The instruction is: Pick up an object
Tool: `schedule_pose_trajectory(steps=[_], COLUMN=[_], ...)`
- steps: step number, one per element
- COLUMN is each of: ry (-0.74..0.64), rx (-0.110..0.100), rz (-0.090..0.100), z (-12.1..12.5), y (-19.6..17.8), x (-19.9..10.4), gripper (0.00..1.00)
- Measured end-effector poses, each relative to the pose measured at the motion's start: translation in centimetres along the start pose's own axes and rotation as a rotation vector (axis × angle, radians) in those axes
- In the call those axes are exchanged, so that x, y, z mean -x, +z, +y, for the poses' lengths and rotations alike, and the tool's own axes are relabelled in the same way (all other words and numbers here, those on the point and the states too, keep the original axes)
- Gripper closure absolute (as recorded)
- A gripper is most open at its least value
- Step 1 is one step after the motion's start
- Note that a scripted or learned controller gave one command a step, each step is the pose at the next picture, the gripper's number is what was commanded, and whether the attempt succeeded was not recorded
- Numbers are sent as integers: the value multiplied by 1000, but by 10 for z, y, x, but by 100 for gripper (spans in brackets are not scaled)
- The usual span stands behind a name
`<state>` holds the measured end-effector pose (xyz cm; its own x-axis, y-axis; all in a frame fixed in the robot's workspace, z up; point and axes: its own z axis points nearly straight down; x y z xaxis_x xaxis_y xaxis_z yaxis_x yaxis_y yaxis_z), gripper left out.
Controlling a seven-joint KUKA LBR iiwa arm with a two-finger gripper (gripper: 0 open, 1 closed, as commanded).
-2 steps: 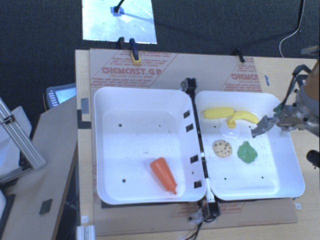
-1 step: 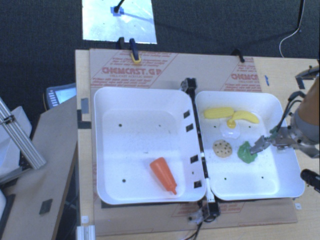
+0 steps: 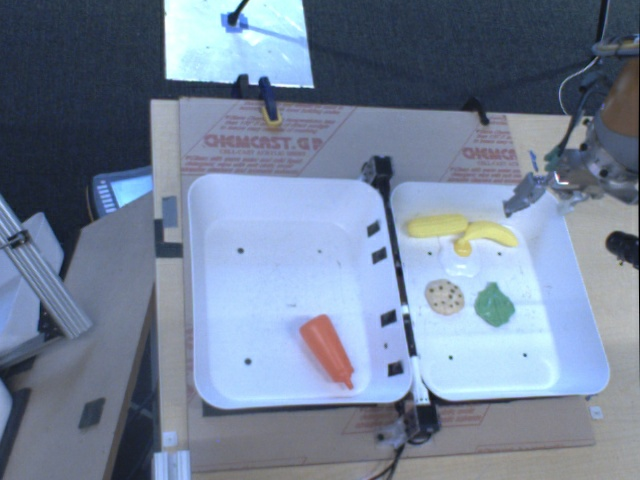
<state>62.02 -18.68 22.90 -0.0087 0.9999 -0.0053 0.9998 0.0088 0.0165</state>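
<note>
The left bin (image 3: pixel 215 268) holds an orange carrot (image 3: pixel 328 348) near its front right. In the right bin (image 3: pixel 570 298) lie a yellow corn-like piece (image 3: pixel 435 226), a yellow banana (image 3: pixel 488 234), a speckled cookie (image 3: pixel 444 296) and a green leafy piece (image 3: pixel 494 305). A small clear item (image 3: pixel 460 265) sits just below the banana. My gripper (image 3: pixel 543 190) hangs over the right bin's back right corner, to the right of the banana and apart from it. I see nothing held in it.
The bins stand side by side on a cardboard sheet (image 3: pixel 300 138), joined by a black clip strip (image 3: pixel 392 268). A shiny metal plate (image 3: pixel 238 26) lies behind the bench. A metal rail (image 3: pixel 40 278) and a grey side table (image 3: pixel 90 348) are at the left.
</note>
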Motion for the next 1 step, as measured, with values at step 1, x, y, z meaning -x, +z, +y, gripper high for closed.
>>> schedule_pose_trajectory(steps=[1], ry=[2], rx=[-10], rz=[4], z=[42], y=[22], x=[-22], gripper=[0])
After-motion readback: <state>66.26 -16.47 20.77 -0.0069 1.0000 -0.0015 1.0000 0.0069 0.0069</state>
